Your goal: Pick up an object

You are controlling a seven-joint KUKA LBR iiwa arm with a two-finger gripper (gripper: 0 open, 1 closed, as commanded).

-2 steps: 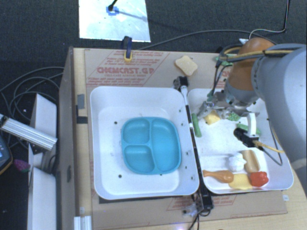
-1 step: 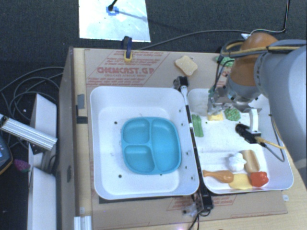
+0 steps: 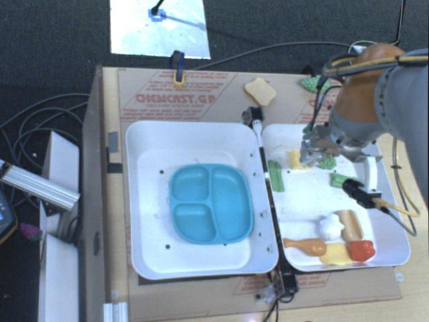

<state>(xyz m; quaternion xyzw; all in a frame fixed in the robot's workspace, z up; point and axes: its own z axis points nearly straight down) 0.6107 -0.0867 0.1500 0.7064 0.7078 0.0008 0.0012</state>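
Since the grey two-finger gripper (image 3: 314, 154), grip state hidden, hovers between a small yellow toy piece (image 3: 295, 159) and a green leafy toy (image 3: 328, 162), it may catch neither.

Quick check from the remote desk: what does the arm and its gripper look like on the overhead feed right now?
The arm is grey with a rounded orange band above the wrist. Thin cables, some yellow, loop along the orange section. The gripper at its end is a compact grey metal assembly, too blurred for finer markings.

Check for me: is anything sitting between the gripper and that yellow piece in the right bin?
Nothing visible. The gripper is low in the right bin, right beside the yellow piece, with bare bin floor around them.
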